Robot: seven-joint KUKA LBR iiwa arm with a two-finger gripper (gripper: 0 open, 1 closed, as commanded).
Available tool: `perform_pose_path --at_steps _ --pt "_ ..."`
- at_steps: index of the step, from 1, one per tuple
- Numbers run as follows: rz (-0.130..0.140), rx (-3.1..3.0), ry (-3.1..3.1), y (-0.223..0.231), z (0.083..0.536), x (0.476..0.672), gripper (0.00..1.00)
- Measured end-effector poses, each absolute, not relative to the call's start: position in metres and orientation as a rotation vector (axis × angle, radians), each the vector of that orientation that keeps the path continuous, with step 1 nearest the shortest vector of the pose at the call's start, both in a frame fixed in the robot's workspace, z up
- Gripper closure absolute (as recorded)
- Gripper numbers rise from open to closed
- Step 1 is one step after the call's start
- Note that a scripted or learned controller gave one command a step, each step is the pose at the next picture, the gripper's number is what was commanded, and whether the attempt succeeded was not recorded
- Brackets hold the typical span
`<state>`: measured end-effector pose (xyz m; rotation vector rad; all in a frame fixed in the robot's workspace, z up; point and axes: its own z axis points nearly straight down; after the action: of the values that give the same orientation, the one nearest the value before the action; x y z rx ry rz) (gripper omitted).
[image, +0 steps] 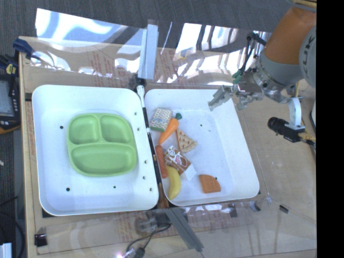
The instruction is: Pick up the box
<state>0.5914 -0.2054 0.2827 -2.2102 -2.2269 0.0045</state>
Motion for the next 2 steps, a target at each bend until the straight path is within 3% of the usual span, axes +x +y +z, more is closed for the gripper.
perform_pose_path --at_steps 1,2 --pt "-0.015 -2.248 -2.213 -0.189 0.112 0.63 0.0" --pt "0.0 -2.079 -2.356 -0.117 0.093 0.658 0.0"
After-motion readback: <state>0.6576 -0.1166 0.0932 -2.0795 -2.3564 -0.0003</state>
